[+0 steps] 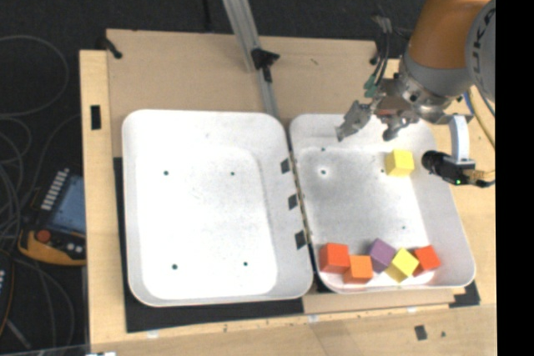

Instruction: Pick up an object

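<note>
Two shallow white bins look like smooth matt plastic: the left bin and the right bin, both faintly speckled with grey. The bench beneath is pale, matt, wood-like board. The small blocks, such as the yellow block, look matt and foam-like. The arm's orange band is glossy; the slanted pole looks like dull metal.

Two white bins, faintly speckled grey, on tan surface. Right bin: yellow cube far; near edge red-orange cube, orange cube, purple cube, yellow cube, red cube.
</note>
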